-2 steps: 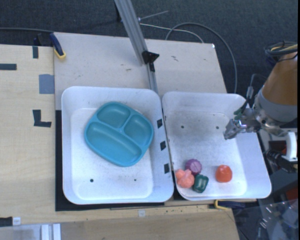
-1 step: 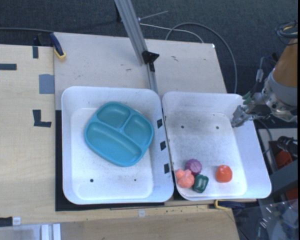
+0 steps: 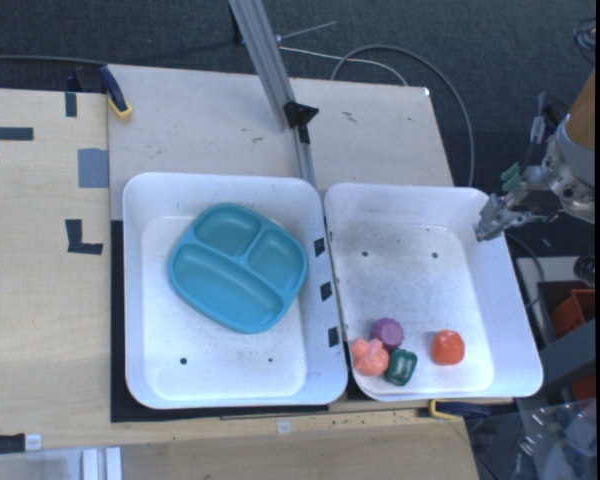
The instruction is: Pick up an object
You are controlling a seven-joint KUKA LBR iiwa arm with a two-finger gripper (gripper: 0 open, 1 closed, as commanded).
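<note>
Four small toys huddle in the right bin (image 3: 500,298): an orange one (image 3: 447,347), a purple one (image 3: 386,331), a salmon one (image 3: 369,356) and a green one (image 3: 401,366) (these three touching). All lie well below and left of the hand (image 3: 492,220), whose grip I cannot tell.

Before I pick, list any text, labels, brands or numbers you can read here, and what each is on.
None readable.
Blue divided plate: no lettering.
White bins: unmarked; the black tabs between them are blank.
Black tape pieces on the bench are shapes, not letters.
Toy foods: no labels.
</note>
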